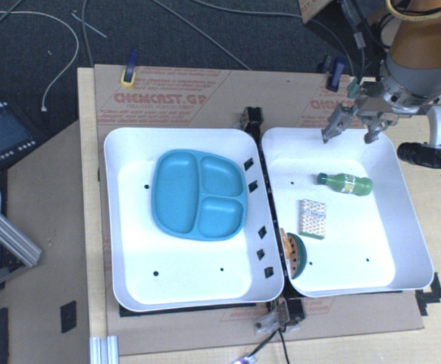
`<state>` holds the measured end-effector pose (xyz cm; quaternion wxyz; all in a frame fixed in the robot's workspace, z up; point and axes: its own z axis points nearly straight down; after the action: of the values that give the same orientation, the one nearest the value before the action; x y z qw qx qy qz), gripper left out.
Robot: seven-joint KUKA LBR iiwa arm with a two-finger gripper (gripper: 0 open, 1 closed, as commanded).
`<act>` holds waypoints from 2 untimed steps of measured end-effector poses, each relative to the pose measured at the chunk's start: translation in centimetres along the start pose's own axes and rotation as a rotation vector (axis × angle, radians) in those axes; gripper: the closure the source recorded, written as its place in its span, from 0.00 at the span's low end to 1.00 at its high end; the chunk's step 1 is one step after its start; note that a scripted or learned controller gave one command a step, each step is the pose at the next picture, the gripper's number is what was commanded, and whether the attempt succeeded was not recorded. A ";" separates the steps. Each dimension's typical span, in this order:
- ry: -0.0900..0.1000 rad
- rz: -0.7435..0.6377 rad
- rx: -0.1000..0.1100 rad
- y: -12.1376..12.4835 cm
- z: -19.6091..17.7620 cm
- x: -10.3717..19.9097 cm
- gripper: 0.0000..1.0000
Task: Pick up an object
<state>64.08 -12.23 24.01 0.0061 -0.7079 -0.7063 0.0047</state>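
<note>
Lying on its side in the right bin (402, 226), green bottle (345, 183), yellow cap, end effector (354, 129) above, fingers spread, grasping nothing

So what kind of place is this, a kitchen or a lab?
Most likely a robotics lab bench: two white bins sit on a cardboard-covered bench, loose cables trail across the floor, and a robot arm's claw hangs over the right bin.

Arm (421, 21) cut off by top edge; watermelon-slice toy (294, 254) half-hidden at bin wall.

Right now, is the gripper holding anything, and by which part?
Nothing. The gripper is open above the right bin's far edge, apart from the bottle.
</note>
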 end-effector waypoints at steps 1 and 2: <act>-0.002 -0.002 -0.014 0.2 -0.9 0.0 0.00; 0.000 -0.003 -0.009 0.6 5.0 0.8 0.00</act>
<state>64.65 -11.44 18.98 0.0026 -0.7067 -0.7075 0.0015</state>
